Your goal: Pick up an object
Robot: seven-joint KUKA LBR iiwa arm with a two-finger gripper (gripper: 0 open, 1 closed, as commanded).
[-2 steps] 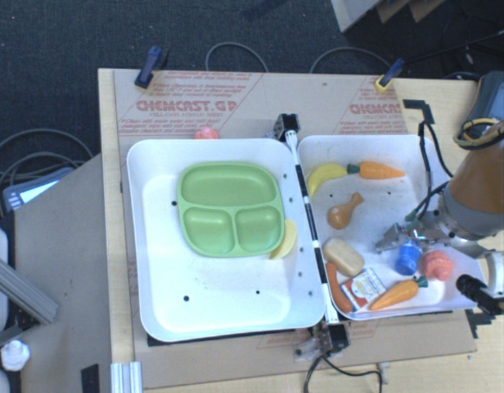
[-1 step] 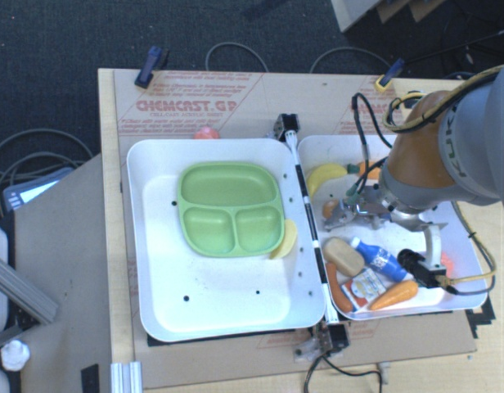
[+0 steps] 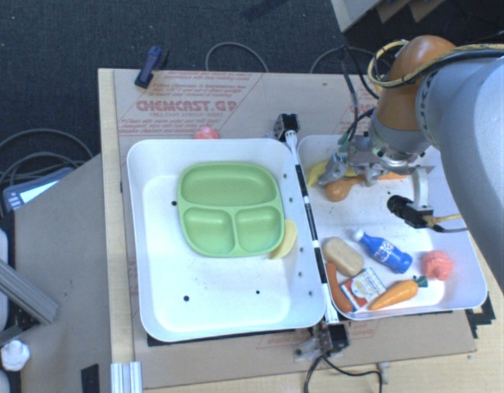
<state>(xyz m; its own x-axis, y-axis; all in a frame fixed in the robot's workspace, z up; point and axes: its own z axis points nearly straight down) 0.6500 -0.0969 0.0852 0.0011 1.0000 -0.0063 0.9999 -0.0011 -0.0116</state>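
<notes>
Pincer (image 3: 340, 170) low in right bin (image 3: 465, 297), over brown pear-shaped item (image 3: 340, 189), grip state indiscernible, yellow item (image 3: 317, 173) partly hidden behind it, 1 green tray (image 3: 231, 209) in left bin (image 3: 154, 219)

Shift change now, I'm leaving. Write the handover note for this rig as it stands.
Gripper: low in the right bin, far left corner, at the brown pear-shaped piece and a yellow piece; grasp cannot be told.
Also in that bin: bread roll, blue bottle, carrot, pink piece.
Left bin: green divided tray.
Done: nothing seen lifted.
Left: grasp and lift one object.
</notes>
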